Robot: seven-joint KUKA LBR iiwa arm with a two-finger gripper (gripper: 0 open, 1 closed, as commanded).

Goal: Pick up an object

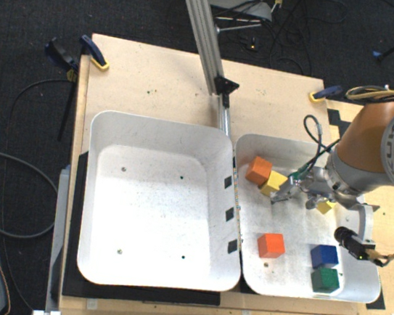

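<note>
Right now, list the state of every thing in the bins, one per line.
gripper: low in the right bin, at the yellow block
yellow block: touching the orange block
red-orange block: resting alone
blue block: against the green block
left bin: beside the right bin

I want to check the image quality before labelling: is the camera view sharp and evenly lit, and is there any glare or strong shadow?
In the camera view, light is even and soft; the left bin looks bright but not washed out; the blocks, such as the orange cube, cast only faint shadows; the gripper area is slightly blurred, small parts hard to separate.
</note>
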